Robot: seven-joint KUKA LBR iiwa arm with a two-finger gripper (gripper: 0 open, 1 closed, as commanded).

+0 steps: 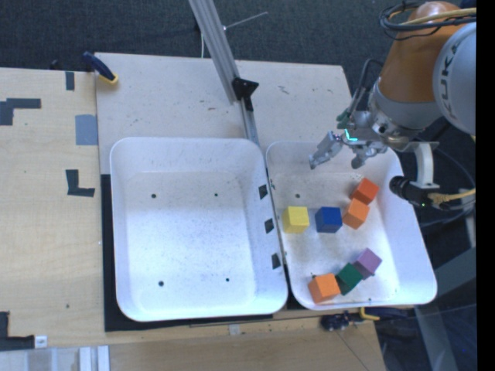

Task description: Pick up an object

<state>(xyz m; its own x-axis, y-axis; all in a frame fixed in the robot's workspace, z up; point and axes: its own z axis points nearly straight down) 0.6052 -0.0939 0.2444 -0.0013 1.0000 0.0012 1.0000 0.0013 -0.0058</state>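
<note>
We see gripper (338, 154) above right bin (410, 242), fingers apart, nothing between. Yellow cube (296, 219) beside blue cube (329, 219); two orange blocks (360, 203) touching.

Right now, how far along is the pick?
Done: the gripper is over the back of the right bin, fingers open. In hand: nothing between them. Left: the whole grasp. The orange blocks, blue and yellow cubes all lie on the bin floor.
</note>
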